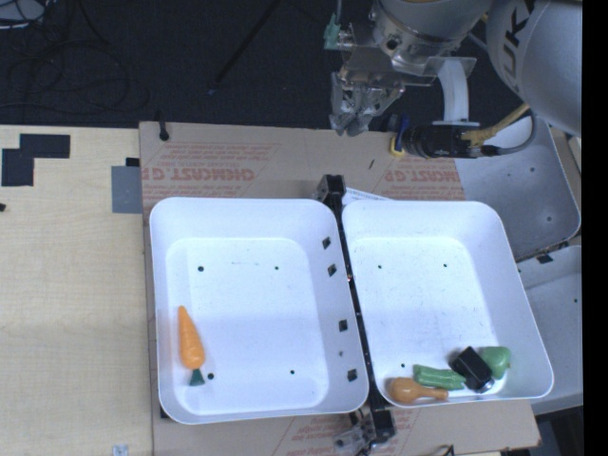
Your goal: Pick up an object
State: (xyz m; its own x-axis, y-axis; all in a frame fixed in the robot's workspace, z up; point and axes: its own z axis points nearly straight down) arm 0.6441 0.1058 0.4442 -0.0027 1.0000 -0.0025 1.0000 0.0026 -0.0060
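Note:
An orange carrot (191, 339) with a dark green stem lies near the front left corner of the left bin (247, 226). In the front right corner of the right bin (427, 217) sit a tan pear-shaped piece (414, 390), a green pod (439, 377), a black block (472, 368) and a green rounded piece (497, 357), close together. My gripper (353, 122) hangs high above the back edge of the bench, behind both bins, far from every object. Nothing shows between its fingers.
A black divider strip (344, 302) with clips runs between the two bins. Cardboard (237, 164) lies under the bins. Pale wooden table top (66, 283) spreads to the left, with dark patches. Cables and a metal plate (546, 198) sit at the right.

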